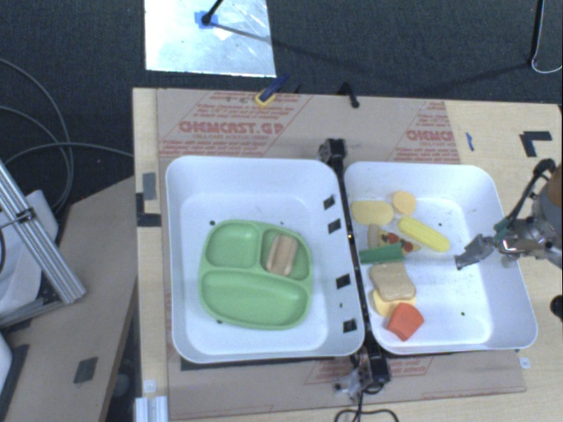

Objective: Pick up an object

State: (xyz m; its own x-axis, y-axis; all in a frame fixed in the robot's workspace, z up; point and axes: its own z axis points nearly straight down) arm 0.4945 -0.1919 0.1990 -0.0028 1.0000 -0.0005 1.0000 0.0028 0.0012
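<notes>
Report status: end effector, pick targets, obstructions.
End effector over right bin's right side, holding nothing. Toy food clustered at that bin's left: orange block, yellow corn, green piece. No obstruction between.

On your left, the left white bin [189,236] holds a green divided plate [255,275], and a tan bread-like piece [281,254] lies in its upper right compartment. Both bins sit on a cardboard sheet [229,126] with red print. Beyond it, a shiny silver sheet [176,25] lies on the dark carpet [396,16].
</notes>
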